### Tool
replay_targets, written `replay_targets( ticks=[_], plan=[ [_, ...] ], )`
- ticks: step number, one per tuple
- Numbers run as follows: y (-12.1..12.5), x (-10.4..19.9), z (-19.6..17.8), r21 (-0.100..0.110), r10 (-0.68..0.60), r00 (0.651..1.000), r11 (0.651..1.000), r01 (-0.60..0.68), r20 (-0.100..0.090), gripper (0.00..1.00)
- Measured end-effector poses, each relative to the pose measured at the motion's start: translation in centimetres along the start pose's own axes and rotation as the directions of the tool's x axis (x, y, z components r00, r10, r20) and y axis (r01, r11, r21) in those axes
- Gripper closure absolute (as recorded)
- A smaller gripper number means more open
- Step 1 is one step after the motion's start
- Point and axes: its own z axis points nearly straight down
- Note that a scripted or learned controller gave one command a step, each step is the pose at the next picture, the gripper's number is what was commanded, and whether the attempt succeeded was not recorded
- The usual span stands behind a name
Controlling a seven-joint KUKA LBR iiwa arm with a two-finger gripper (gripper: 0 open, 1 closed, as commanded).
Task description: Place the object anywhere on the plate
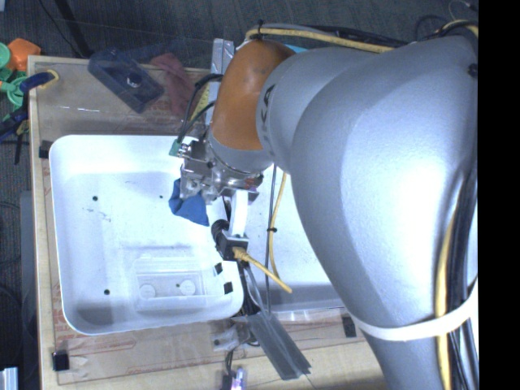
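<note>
Overhead, one claw point(197, 187) — grip state hidden — above one blue object point(192, 207), one clear plate point(166, 276) in left bin point(81, 169).

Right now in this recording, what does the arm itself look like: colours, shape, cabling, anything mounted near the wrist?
The arm is bulky and rounded, in smooth light grey, with an orange band above the wrist. Yellow cables run along its top and down its right side, and another yellow cable trails below the wrist. The hand is a small bare-metal assembly with black wiring and a small green circuit board.

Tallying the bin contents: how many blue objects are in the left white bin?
1: a blue object at the bin's right side, beneath the gripper. The arm may hide others.
</note>
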Motion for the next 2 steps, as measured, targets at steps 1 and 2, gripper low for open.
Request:
replay_targets(
  ticks=[1, 2],
  plan=[
    [-2.3, 2.8, 0.0, 0.003, 0.056, 0.998, 0.998, -0.056, 0.001, 1.00],
    [3.7, 0.0, 0.0, 0.000, 0.214, 0.977, 0.977, -0.214, 0.000, 1.00]
  ],
)
